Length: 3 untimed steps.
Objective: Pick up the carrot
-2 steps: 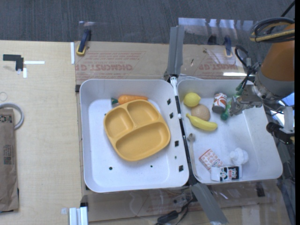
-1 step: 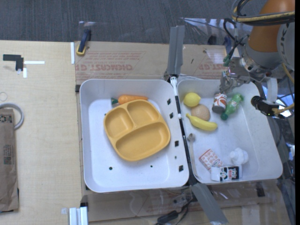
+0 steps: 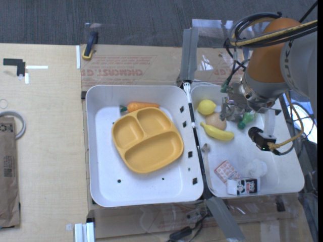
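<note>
Camera view: left bin (image 3: 96, 150) holds a yellow plate (image 3: 147, 140); the carrot (image 3: 142, 106) touches the plate's far rim, near the bin's back wall. Bare floor lies around the plate. Rightward, the end effector (image 3: 231, 110) hovers over the right bin.

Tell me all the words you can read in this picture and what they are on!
Cardboard sheet behind the bins: red print, seen upside down and too blurred to read for sure.
Brown bag at the left edge: small dark markings, too small to read.
Small packet in the right bin: red pattern, no readable words.
Black-and-white box in the right bin: print too small to read.
</note>
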### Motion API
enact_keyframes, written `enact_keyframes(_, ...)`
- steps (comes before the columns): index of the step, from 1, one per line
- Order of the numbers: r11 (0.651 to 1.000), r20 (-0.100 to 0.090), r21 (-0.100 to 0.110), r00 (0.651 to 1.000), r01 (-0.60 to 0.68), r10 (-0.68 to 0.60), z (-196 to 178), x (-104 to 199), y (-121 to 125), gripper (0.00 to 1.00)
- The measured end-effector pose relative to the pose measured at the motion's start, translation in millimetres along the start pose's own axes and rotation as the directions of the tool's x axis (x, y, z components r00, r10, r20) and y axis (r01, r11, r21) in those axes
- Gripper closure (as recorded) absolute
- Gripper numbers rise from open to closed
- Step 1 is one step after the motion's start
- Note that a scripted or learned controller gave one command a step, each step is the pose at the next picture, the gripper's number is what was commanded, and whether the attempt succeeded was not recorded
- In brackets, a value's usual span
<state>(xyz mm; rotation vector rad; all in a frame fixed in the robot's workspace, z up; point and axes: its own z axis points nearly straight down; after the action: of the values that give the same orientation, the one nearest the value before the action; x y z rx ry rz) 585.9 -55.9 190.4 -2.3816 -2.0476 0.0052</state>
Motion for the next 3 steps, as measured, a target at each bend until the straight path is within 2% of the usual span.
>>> enact_keyframes(1, 0.986, 0.001, -0.002, 0.986, 0.168, -0.168, -12.3, -34.5, 2.9, 1.00)
enact_keyframes(2, 0.986, 0.000, -0.002, 0.986, 0.168, -0.168, -12.3, -34.5, 2.9, 0.00)
enact_keyframes(3, 0.984, -0.002, 0.001, 0.984, 0.177, -0.177, 77.0, -75.6, -48.4, 0.00)
